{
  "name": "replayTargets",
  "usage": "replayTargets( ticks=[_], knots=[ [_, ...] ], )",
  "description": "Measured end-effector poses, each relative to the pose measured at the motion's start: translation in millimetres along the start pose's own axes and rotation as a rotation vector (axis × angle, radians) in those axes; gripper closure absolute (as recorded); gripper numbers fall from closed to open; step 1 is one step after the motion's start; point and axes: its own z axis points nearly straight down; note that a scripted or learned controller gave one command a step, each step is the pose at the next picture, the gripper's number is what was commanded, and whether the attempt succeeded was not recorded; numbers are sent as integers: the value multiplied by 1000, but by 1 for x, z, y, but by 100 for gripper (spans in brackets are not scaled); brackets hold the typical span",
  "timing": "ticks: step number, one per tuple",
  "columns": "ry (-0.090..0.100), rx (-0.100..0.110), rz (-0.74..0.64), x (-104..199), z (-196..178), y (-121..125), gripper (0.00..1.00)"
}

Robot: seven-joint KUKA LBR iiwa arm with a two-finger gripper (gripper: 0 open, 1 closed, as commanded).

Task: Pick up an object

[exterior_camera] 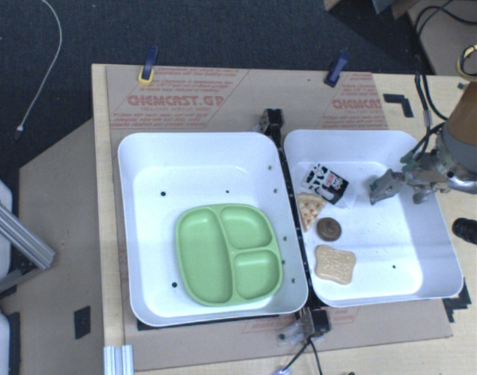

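Here we look down on two white bins side by side on a bench. Nearest us, in the left bin, lies a green divided plate with three compartments, resting flat toward the near wall. In the right bin, close to the shared wall, we find a pale slice of toast at the near end, a round brown cookie just beyond it, a tan cracker beside the divider, and farther back a small black-and-white packet. The gripper reaches in from the right, above the bin floor, apart from the packet to its left. It carries nothing that we can see; how far it is spread we cannot tell. Farthest, two clamps pin the bench board.
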Motion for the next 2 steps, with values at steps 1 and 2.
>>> replayTargets(
  ticks=[1, 2],
  knots=[
    [-2, -11, -2, 0, -5, 3, 0],
    [0, -5, -3, 3, 38, 5, 0]
  ],
)
